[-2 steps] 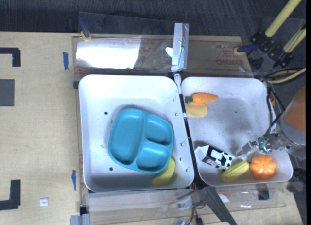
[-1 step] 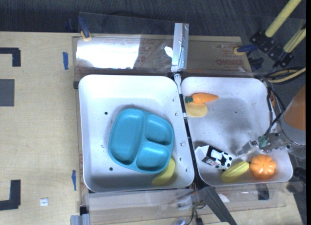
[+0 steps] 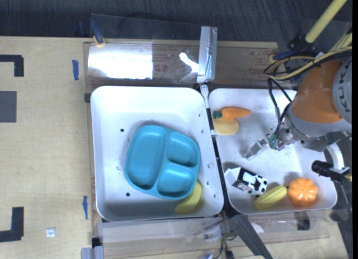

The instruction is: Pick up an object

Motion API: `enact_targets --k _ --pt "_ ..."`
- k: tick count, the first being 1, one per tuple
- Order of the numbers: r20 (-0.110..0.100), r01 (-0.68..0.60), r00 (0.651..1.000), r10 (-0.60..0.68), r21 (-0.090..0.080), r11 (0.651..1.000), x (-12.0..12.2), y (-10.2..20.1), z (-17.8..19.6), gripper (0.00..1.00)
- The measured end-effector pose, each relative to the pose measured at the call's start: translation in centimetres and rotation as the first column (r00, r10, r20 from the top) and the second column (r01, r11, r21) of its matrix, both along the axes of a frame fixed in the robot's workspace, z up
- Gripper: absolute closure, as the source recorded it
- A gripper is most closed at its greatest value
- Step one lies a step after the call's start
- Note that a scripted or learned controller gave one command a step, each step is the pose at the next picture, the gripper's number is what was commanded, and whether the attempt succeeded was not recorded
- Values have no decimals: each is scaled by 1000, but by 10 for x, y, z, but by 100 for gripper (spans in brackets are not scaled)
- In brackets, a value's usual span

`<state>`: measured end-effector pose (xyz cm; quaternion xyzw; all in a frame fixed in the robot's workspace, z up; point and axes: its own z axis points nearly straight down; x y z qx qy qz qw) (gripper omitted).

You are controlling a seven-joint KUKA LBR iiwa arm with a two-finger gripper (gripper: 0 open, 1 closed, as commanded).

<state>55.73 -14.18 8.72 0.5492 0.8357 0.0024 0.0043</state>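
Down below everything, a pale wooden bench [image 3: 45, 140]. On top of it, two white bins side by side, touching along the middle.

In the left bin [image 3: 106, 101], a big blue tray [image 3: 162, 160] with three sections, lying a bit crooked. Takes up most of the floor there.

Coming in from the right over the right bin [image 3: 254, 100], the grey arm [image 3: 319, 101] with its fat orange band.

At the end of the arm, the gripper [image 3: 257, 147], down low near the middle of the right bin, over bare white floor. Touches none of the toys. Too small and blurry to tell whether open or shut. Nothing seen in its grip.

Next, the toys to pick from, all in the right bin:

- An orange pumpkin [image 3: 302, 191] in the near right corner.
- An orange carrot [image 3: 235, 112] with a green top, up by the far left corner, close to the wall between the bins.
- A yellow-green fruit [image 3: 271, 196], long and curved, touching the pumpkin's left side.
- A pale yellow lump [image 3: 225, 127] just under the carrot, touching it.
- A little black and white cow [image 3: 250, 182], just left of the yellow-green fruit, well below the gripper.

Back in the left bin, a yellow fruit [image 3: 191, 198] peeking out from under the near right corner of the blue tray.
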Motion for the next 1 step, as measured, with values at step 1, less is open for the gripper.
enact_targets --k 1 --pt "2 33 999 -33 1 999 77 47 110 0"
